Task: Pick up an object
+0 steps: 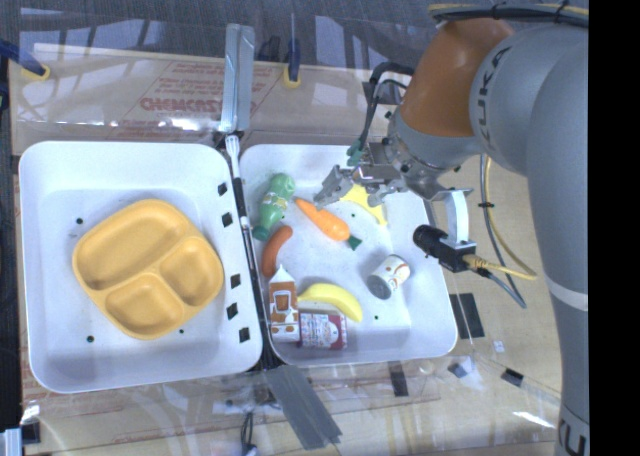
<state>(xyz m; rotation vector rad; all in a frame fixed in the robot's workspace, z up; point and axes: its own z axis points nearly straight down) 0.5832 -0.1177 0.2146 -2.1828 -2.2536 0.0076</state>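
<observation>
- Pincer: over the right bin's upper middle, on a grey arm with an orange band, reaching in from the right; whether clenched or released, cannot tell.
- Carrot: just below the pincer, lying slantwise, green tip toward the lower right; touching or apart, cannot tell.
- Yellow piece: just beside the pincer, lower right, partly hidden under the wrist; kind unclear.
- Green bottle: left of the pincer, near the bin's left wall, tilted.
- Sausage: lower left of the pincer, below the bottle, lying slantwise.
- Cup: below and right of the pincer, on its side, dark opening toward the lower left.
- Banana: well below the pincer, near the bin's bottom edge.
- Carton: lower left of the banana, against the left wall.
- Red packet: just under the banana, beside the carton.
- Left bin: well left of the pincer, bearing a yellow plate with three compartments.
- Worktop: beyond both bins, above and left of the pincer, under clear sheeting.
</observation>
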